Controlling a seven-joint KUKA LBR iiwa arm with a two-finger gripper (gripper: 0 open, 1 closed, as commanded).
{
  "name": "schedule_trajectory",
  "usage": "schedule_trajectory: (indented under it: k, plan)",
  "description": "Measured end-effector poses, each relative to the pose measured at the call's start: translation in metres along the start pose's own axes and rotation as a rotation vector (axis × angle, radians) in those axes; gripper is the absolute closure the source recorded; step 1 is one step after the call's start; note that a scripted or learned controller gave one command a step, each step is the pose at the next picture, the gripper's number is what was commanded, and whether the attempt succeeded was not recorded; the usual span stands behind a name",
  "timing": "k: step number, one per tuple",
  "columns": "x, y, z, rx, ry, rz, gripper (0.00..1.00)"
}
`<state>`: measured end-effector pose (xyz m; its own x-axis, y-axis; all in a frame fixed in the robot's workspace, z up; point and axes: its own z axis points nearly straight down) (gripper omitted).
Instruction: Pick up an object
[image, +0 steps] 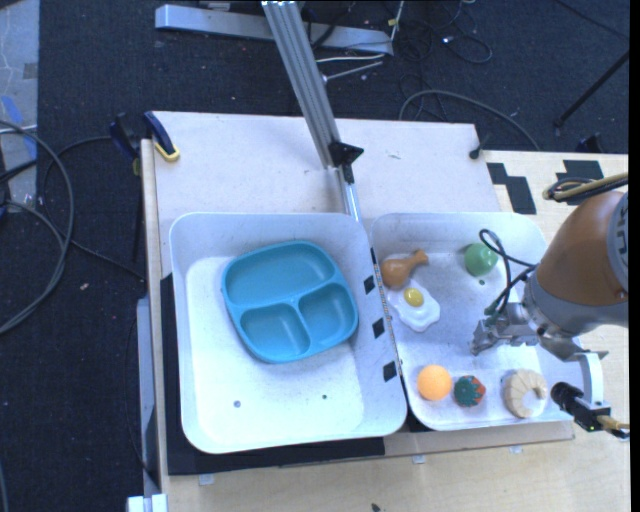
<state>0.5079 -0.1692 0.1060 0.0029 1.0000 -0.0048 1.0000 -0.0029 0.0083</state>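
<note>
Nearest, along the right white bin's (520, 432) front: round orange ball (434, 383), small green-and-red toy (469, 391), tan bread-like piece (523, 392). Above these, gripper (487, 337) low over bare floor, finger state impossible to tell. Beyond: fried-egg toy (415, 306), brown drumstick (404, 265), green ball (480, 259). Leftward, blue divided plate (290, 300) in the left white bin (200, 300).

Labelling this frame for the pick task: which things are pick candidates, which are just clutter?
Candidates, right white bin:
brown toy drumstick
toy fried egg
green ball
orange ball
green-red toy
tan pastry

Clutter:
blue divided tray, left bin
floor cables
</note>
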Motion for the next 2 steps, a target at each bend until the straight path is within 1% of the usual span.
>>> schedule_trajectory:
  k: [1, 2]
  plan:
    - [-0.005, -0.001, -0.062, 0.003, 0.003, -0.005, 1.0]
    - [-0.013, 0.009, -0.114, 0.003, 0.002, -0.006, 1.0]
